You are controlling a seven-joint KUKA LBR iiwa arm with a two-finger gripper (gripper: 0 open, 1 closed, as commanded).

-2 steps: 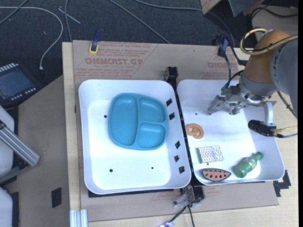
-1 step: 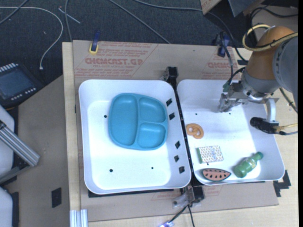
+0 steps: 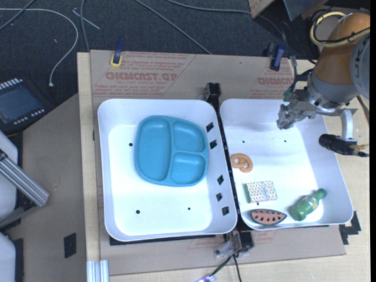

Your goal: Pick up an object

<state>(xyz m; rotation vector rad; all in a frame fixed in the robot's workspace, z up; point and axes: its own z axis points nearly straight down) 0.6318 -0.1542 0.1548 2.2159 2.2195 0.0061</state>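
The grey arm with its orange band reaches in over the far right corner of the right white bin (image 3: 329, 157), and its two-finger gripper (image 3: 286, 121) hangs above bare bin floor; whether it is open or closed I cannot tell, and nothing shows in its grasp. The pickable things lie well apart from it, along the bin's near side: a small brown pretzel (image 3: 241, 163) by the divider, a pale patterned square packet (image 3: 260, 191), a watermelon slice toy (image 3: 268, 217), and a green plastic bottle (image 3: 306, 205) lying tilted. The left white bin (image 3: 117, 216) holds a blue sectioned plastic plate (image 3: 171, 150).
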